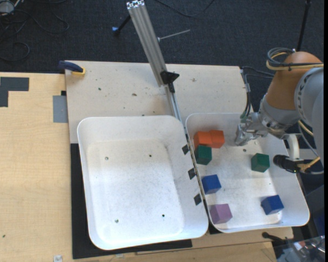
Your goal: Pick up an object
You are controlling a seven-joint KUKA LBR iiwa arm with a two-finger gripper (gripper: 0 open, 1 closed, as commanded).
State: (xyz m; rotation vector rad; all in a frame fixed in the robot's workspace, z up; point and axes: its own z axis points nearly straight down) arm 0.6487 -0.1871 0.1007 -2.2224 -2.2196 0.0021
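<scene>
The right bin [295, 214] holds several blocks: an orange block [210, 138] at its upper left, a dark green one [203, 154] just below it, a blue cube [211, 183], a purple cube [221, 213], a second green cube [259, 162] and a second blue cube [272, 204]. My gripper [242, 137] hangs low over the bin's upper middle, right of the orange block and up-left of the second green cube. Nothing shows between its fingers, and their spread is too small to read.
The left bin [93, 141] lies beside the right one, with black clips along the shared wall. A slanted aluminium bar [150, 42] crosses the bench behind the bins. The arm's orange band [288, 83] and cables stand over the right bin's far right corner.
</scene>
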